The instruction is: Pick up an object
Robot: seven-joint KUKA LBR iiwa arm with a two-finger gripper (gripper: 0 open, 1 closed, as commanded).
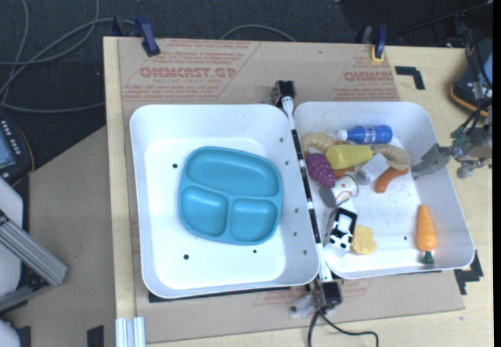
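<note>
The left bin holds a blue divided tray. The right bin holds the toys. At mid-right frame the gripper sits over that bin's right rim; its jaw state cannot be told. The carrot lies just below-left, long axis near vertical

Red print on the brown board under the bins read "CHEMCAST GP" behind the left bin, and the same word, partly cut off, showed behind the right bin. The smaller lines around it were too fine to read.
</note>
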